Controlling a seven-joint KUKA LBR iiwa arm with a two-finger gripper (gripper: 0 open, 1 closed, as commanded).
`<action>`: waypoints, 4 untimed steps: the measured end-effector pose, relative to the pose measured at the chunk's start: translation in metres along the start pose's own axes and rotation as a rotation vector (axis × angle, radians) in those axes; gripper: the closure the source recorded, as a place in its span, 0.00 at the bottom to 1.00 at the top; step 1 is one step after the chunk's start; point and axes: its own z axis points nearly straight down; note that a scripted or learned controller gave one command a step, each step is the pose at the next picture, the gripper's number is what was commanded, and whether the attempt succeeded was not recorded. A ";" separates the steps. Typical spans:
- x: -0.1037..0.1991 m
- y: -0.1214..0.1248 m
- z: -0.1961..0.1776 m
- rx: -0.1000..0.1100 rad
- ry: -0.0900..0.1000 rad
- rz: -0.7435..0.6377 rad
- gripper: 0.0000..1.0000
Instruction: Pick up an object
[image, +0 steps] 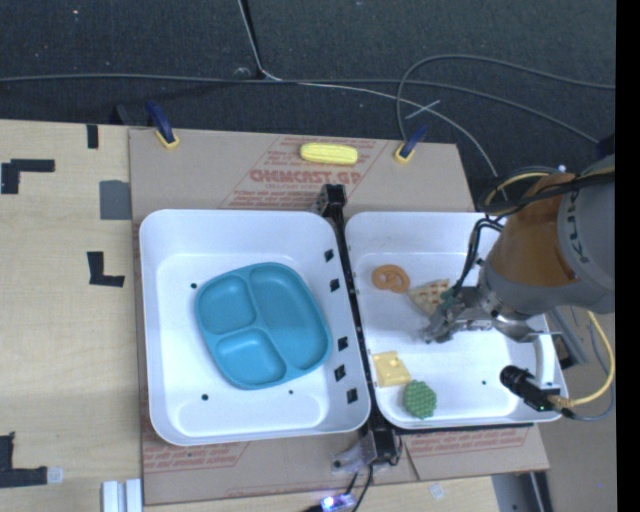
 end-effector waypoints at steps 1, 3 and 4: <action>0.002 -0.001 -0.042 -0.006 -0.002 0.000 1.00; 0.001 -0.009 -0.133 -0.007 -0.002 0.000 1.00; 0.053 -0.001 -0.140 -0.004 0.000 -0.005 1.00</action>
